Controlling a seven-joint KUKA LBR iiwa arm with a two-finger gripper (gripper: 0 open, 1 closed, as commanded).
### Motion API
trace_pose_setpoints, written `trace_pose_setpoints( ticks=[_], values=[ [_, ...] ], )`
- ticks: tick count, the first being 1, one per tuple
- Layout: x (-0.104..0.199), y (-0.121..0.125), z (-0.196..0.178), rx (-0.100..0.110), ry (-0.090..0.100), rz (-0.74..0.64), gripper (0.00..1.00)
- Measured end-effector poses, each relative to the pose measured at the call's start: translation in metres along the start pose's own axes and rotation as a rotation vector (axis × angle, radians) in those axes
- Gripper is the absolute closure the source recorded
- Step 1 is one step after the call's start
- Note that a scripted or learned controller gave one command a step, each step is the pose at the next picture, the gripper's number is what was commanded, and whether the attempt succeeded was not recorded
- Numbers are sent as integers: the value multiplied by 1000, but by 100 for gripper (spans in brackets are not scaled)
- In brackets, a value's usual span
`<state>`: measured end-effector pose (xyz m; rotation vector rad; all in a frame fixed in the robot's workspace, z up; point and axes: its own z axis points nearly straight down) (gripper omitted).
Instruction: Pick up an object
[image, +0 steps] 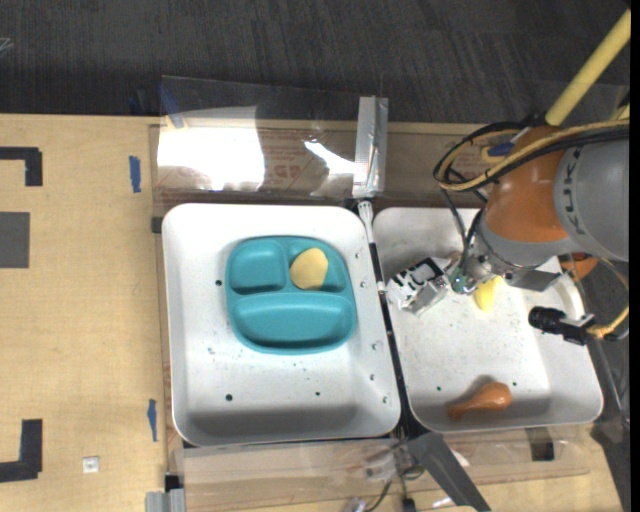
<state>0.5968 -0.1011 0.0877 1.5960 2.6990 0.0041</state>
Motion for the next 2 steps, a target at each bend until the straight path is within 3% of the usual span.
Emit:
trace_pose_setpoints(
  ticks=[1, 2],
  values=[
    [-48, -50, 1, 1, -2, 375, 0],
    [-29, 27, 1, 0, 1, 420, 0]
  ],
)
